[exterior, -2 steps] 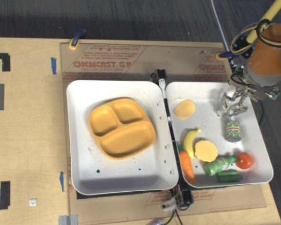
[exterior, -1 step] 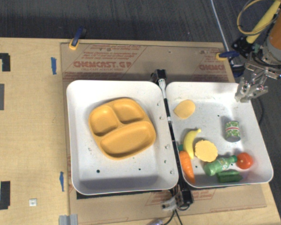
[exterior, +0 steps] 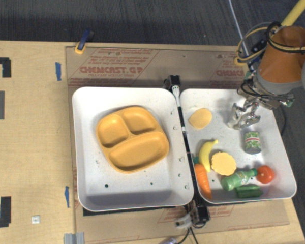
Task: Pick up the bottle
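arm: grey with an orange band, reaching in over the far right corner of the table
gripper: metal fingers hang over the far part of the right bin; whether they are apart or together cannot be told from this slant, and nothing shows between them
bottle: green bottle lies on its side near the front edge of the right bin, neck pointing toward the tomato, well apart from the gripper
can: small green-labelled can stands just in front of the gripper, near the bin's right wall
banana: lies near the bin's left wall, touching the round yellow slice
carrot: lies along the left wall at the front, beside the bottle
green block: dark green piece at the front edge, just in front of the bottle
pale disc: in the far left part of the right bin
left bin: holds a yellow divided plate with three compartments
cardboard: sheet under both bins
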Motion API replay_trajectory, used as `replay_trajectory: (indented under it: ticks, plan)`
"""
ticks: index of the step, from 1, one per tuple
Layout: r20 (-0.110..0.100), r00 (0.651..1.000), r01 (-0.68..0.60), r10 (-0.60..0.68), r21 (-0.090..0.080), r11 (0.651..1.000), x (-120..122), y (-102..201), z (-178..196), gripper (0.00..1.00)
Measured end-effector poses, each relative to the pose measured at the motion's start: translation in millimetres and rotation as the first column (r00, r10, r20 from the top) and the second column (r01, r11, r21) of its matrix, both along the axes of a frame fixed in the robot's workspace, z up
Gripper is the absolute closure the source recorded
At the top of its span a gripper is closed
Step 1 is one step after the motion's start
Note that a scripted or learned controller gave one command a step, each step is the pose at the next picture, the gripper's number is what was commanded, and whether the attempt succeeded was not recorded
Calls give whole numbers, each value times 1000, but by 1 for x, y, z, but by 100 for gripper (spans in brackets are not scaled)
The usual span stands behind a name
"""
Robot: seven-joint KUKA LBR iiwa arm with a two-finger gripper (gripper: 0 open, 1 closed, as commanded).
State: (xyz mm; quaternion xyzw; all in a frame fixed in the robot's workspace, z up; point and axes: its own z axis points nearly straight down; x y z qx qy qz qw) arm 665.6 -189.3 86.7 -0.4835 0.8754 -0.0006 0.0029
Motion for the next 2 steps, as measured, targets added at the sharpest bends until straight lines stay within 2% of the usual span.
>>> replay_trajectory:
  ticks: [1, 2]
  plan:
    - [3, 999, 33, -33, -1, 999, 3, -28, 127, 100]
    - [0, 998, -66, 66, 0, 998, 3, 32, 2, 100]
